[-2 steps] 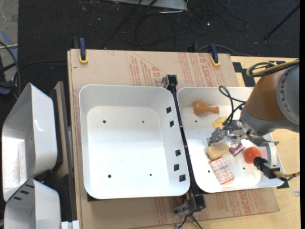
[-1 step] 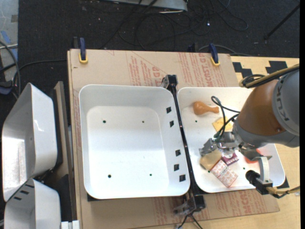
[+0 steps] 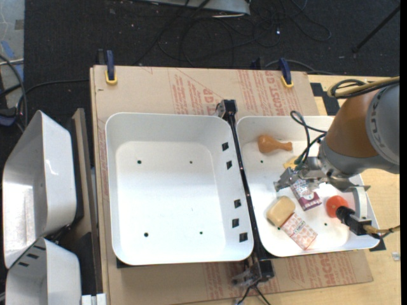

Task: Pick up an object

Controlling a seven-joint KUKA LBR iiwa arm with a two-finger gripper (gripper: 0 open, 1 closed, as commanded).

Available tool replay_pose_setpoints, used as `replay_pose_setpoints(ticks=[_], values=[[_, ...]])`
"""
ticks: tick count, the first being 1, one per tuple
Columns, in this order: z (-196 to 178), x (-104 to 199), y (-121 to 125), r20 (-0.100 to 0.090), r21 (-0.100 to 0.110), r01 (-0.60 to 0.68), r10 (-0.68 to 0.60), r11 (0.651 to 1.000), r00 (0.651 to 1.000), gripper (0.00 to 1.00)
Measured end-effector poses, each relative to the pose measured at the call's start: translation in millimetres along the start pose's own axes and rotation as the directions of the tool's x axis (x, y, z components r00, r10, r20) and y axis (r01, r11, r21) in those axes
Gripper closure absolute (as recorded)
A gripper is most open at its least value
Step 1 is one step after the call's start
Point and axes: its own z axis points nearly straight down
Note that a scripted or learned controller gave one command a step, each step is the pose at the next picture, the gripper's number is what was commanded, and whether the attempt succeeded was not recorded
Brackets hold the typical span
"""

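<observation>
The arm [image 3: 372, 129] comes in from the right edge of the camera view, bent so the fat grey and orange-brown section sits high in the frame and hides most of the wrist behind it. From there it angles down and to the left, ending in the gripper [image 3: 294, 182], a small grey metal bit sitting low (pretty cluttered-looking from this angle). A black cable loops off the arm's left side. Can't make out how the jaws stand from up here.
</observation>
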Motion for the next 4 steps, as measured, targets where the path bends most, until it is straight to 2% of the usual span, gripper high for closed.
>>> replay_pose_setpoints(ticks=[1, 2, 3, 4], values=[[-1.9, 19.4, -38.3, 0.007, -0.011, -0.004, 0.004, 1.000, 1.000, 0.00], [-154.0, -32.7, -23.4, 0.005, -0.005, -0.004, 0.004, 1.000, 1.000, 0.00], [12.3, -37.3, -2.8, -0.003, 0.015, -0.004, 0.004, 1.000, 1.000, 0.00], [5.3, -8.4, -41.1, -0.006, 0.016, -0.004, 0.005, 1.000, 1.000, 0.00]])
